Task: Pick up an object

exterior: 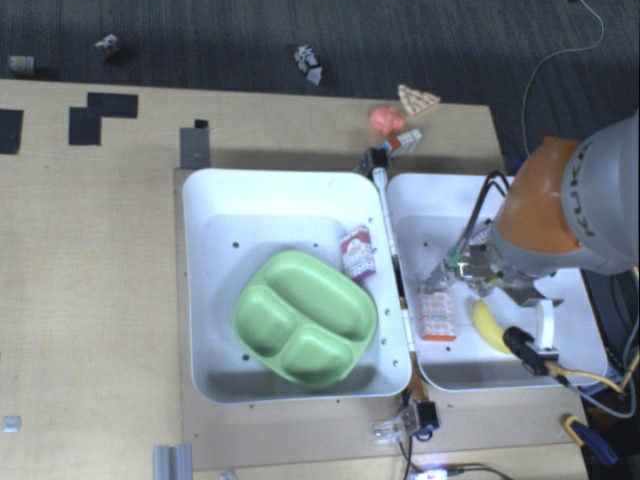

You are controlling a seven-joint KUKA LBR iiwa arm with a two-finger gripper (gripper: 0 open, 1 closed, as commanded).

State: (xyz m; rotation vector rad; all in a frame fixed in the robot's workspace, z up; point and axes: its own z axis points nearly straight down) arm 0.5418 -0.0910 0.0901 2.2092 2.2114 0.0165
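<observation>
glossy plastic green tray (305, 316), matt wooden bench (90, 298)

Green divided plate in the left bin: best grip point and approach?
Take the green divided plate by its raised outer rim, probably the upper-left edge, coming from above. It sits tilted against the left bin wall, so that edge looks lifted; the compartments are too broad for a pinch. The red-and-white packet crowds the upper-right edge.

We see a green three-compartment plate (305, 316) lying tilted in the left bin (205, 268), with a small red-and-white packet (357, 252) just beside its upper right edge. In the right bin (425, 208) we see a flat white-and-orange packet (437, 315) and, near it to the right, a yellow banana (488, 328).
</observation>
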